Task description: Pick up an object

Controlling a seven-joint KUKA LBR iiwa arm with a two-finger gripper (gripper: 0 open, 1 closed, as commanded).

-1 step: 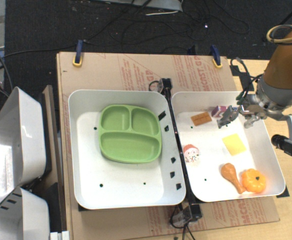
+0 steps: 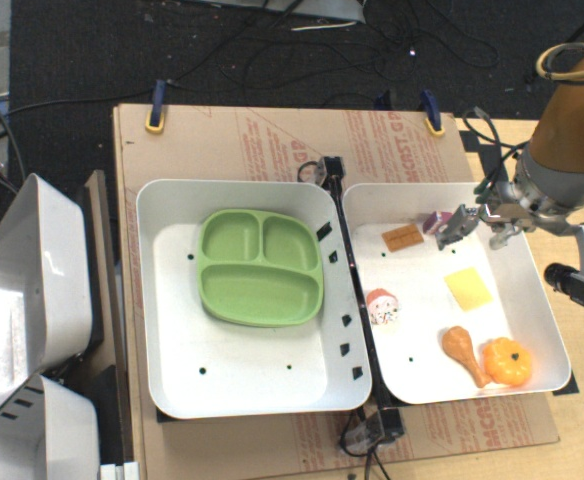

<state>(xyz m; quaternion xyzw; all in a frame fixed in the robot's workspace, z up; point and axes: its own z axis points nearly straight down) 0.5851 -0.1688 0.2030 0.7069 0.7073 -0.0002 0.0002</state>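
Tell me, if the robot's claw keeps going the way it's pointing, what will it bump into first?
The gripper points left, toward the small purple item right beside it, so it would probably meet that first, then the brown cracker-like piece. Its height above the right bin is hard to judge.

A brown board-topped bench (image 2: pixel 272 138) carries two shallow white bins side by side, left bin (image 2: pixel 162 298) and right bin (image 2: pixel 542 318), with clamps (image 2: pixel 155 118) at its far edge.

Single fixed cam, above bench, angled down, mid-range, both white bins (image 2: pixel 162 298) in frame
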